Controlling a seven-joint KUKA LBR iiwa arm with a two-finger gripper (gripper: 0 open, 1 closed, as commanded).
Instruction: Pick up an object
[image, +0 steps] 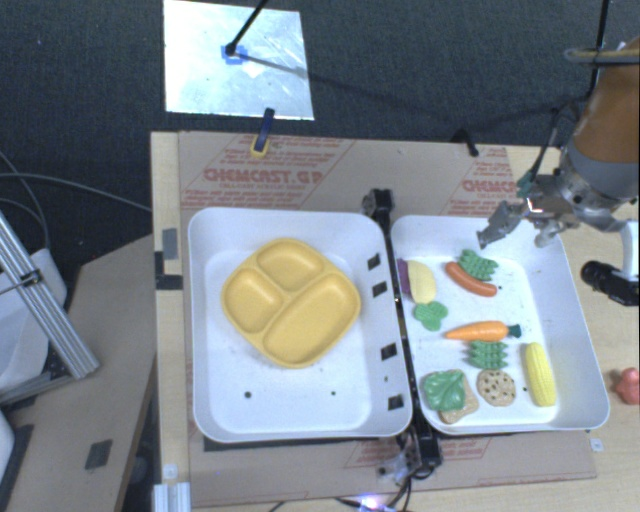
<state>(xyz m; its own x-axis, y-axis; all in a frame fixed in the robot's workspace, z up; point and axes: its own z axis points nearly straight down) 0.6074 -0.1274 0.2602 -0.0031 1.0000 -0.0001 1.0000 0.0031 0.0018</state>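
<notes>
Two white bins sit side by side on the bench, and going left to right shows the sorting behind them. The left bin (215, 400) carries a single yellow divided plate (290, 300), turned at an angle, its three compartments bare; it looks like the place meant to receive things. The right bin (575, 340) is the supply side, with toy food spread loosely across it so that each piece can be reached on its own. Near the dividing wall lie a pale yellow piece with a purple edge (419, 281), possibly an eggplant slice, and below it a small green broccoli (431, 315). At the bottom is a slice of toast with a leaf on it (448, 393), then a cookie (496, 387). In the middle are a carrot (480, 331) and, above it, a sausage (470, 279) touching a green leafy piece. A corn cob (540, 373) lies furthest right. The gripper (520, 224) hangs over the bin's upper right part, near the sausage, its fingers spread apart and holding nothing, so the pick is not yet made.
</notes>
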